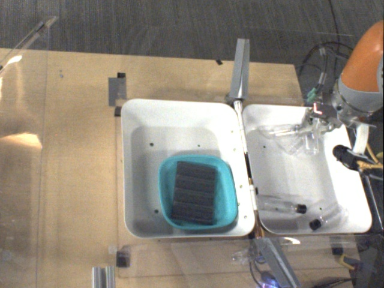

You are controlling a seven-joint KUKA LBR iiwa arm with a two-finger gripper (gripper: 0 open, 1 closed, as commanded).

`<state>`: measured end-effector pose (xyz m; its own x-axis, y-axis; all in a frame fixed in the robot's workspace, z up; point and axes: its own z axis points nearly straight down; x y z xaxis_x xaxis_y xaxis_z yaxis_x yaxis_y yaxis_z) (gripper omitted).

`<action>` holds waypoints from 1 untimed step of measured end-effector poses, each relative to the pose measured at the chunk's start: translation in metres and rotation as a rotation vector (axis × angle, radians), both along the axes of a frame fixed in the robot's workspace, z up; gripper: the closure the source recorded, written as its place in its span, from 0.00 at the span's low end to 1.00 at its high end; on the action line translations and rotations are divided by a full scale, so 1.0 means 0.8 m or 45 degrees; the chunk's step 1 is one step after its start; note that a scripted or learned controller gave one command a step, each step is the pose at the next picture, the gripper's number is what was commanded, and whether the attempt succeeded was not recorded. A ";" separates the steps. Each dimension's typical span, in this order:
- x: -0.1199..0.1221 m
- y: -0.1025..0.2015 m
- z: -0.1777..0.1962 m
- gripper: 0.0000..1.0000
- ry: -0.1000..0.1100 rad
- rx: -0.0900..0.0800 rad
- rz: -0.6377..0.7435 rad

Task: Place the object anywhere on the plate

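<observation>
1. Bench (66, 179): a light wooden surface carrying two shallow white bins side by side, touching along a central divider.
2. Left bin (135, 161): white, with a teal plate inside it, set toward the near right part of the floor.
3. Right bin (288, 179): white. Clear plastic items lie on its floor: one near the far edge (294, 138) and a tube-like piece with a dark tip along the near edge (282, 207). A further small dark-tipped piece (316, 223) lies near the front right corner.
4. Arm (363, 71): grey with an orange band, entering from the right, positioned over the far right corner of the right bin.
5. Plate (227, 188): teal, roughly square with rounded corners and a raised rim.
6. Object (194, 192): a dark grey ribbed rectangular block, lying flat on the plate, near its centre, long side running front to back.
7. Gripper (318, 116): located at the far right edge of the right bin, well apart from the plate. The claw's state cannot be determined.
</observation>
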<state>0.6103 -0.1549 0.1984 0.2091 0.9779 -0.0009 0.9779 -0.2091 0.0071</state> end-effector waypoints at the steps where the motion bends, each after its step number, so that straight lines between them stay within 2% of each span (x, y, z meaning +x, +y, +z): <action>1: -0.068 0.114 0.004 1.00 0.003 0.004 -0.014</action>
<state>0.5559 -0.0633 0.2017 0.2202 0.9755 0.0016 0.9754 -0.2202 0.0043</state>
